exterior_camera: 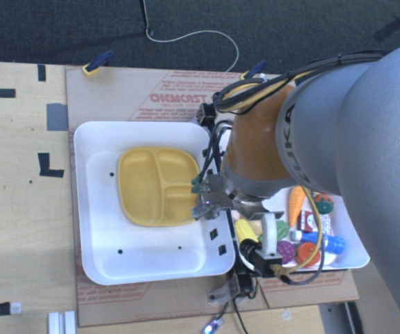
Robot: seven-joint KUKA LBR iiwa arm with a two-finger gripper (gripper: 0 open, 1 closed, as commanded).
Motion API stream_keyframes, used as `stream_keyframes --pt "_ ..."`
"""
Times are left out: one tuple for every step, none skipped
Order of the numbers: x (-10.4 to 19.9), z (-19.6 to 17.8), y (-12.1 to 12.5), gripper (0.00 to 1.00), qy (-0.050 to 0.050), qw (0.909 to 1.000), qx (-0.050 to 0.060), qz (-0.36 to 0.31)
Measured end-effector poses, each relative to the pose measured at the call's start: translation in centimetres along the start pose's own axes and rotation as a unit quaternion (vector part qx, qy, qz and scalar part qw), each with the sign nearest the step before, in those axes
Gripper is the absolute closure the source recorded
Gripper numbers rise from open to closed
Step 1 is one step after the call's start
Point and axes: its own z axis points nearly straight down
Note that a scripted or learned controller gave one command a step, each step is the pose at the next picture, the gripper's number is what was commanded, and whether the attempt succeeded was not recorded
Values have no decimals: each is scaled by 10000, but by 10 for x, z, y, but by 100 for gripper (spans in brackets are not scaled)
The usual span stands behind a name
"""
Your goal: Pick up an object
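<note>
Arm [339, 117] over R bin [356, 259] | yellow tray [151, 183] in L bin [95, 186] (toys [304, 239] R)

A yellow divided plate [156, 185] lies in the left white bin [95, 186] on a cardboard sheet [151, 96].

A large grey robot arm [366, 131] enters from the right of the camera view and fills much of that side. An orange band [255, 141] wraps it just above the wrist. Black cables loop along the arm's upper side and hang below the wrist. The gripper [203, 199] points leftward and downward, its tip low; its grasping parts are too small and dark to read.
</note>
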Motion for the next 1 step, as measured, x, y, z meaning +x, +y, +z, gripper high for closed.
stream_keyframes --pt "-42 3 1 100 -6 10000 -12 32"
